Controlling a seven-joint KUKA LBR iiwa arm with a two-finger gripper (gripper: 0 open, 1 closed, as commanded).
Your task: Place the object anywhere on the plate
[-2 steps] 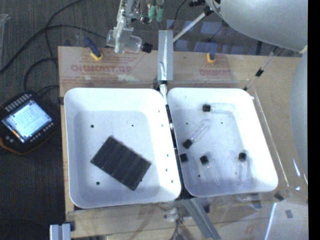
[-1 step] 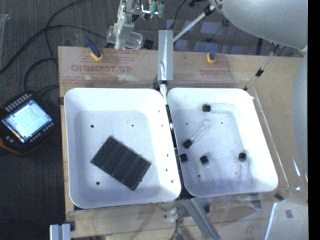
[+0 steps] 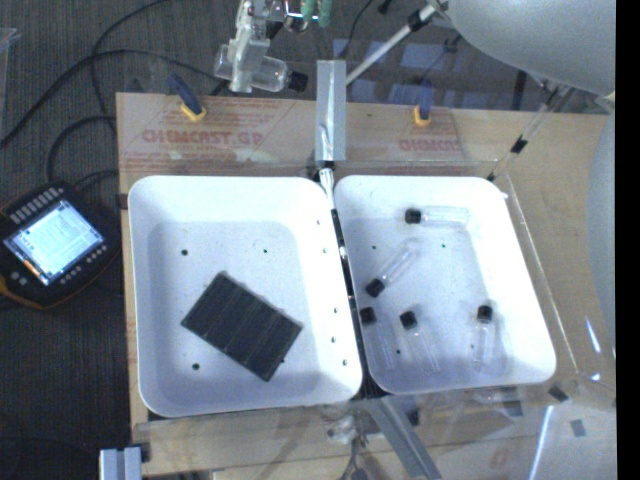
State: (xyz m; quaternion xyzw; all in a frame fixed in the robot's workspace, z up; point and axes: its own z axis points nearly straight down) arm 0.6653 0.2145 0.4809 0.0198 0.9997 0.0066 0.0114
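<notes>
While the claw point(image 3: 252, 53) hangs over the far edge of the bench point(image 3: 150, 138), beyond the back wall of the left bin point(image 3: 140, 268), we see a clear vial point(image 3: 268, 72) with a dark cap right at its tip; the glare and the see-through material do not let us tell whether the claw is wide, narrow or clamped on that vial. The plate point(image 3: 241, 326), a dark ribbed slab, lies well nearer the camera than the claw, on the floor of the left bin and turned at an angle to its walls. Four or five more capped vials point(image 3: 395, 268) lie to the claw's far side in the right bin point(image 3: 520, 268). We judge the chief risk to be a weak or absent hold: a smooth round vial could slip out during the carry and drop on the bench or the bin floor short of the plate. A second risk is rolling: released from any height or on the plate's edge, the vial could roll off the ribs onto the white floor.
</notes>
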